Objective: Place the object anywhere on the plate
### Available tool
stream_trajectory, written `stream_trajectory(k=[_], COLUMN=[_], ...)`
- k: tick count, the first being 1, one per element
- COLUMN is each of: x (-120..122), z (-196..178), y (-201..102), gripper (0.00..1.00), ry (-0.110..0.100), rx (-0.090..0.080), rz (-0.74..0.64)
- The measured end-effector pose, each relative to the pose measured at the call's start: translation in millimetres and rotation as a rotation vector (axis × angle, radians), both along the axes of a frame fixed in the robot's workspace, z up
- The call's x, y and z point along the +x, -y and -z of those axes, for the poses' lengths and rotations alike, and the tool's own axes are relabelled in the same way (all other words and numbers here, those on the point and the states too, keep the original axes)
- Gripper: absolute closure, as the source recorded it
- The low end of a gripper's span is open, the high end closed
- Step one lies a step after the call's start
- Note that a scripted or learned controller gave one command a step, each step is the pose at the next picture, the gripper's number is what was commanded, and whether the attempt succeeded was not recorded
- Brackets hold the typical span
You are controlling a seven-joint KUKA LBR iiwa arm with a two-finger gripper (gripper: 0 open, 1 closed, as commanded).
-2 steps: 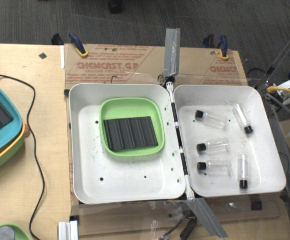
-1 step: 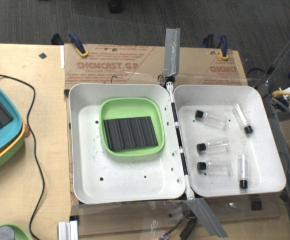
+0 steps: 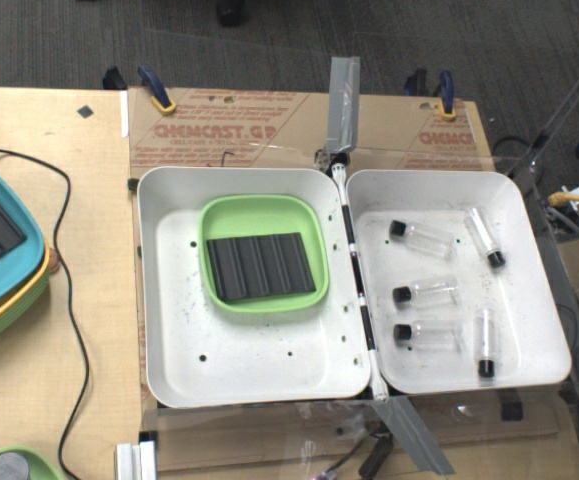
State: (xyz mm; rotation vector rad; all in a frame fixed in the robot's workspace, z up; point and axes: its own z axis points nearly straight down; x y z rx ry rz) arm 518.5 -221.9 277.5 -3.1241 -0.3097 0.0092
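Vials point(image 3: 424, 238): five clear, black-capped, lying loose in right bin point(image 3: 529, 363). Green plate point(image 3: 264, 215) sits in left bin point(image 3: 169, 358) (dark ribbed insert point(image 3: 261, 266) on it). Cannot tell my gripper's state.

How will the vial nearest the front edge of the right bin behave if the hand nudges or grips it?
The vial lies on its side and looks like a clear cylinder with a black cap, so it would probably roll sideways when nudged. Its smooth wall may be slippery to grip. It appears hollow, likely light, and could skid toward the bin's rim.
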Motion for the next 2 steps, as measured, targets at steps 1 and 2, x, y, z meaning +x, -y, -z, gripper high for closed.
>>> stream_trajectory(k=[1, 2], x=[2.9, -5.2], z=[22.2, 25.2], y=[0.1, 0.1], gripper=[0.0, 0.0], ry=[-0.001, -0.001], rx=[0.0, 0.0], rz=[-0.001, 0.0])
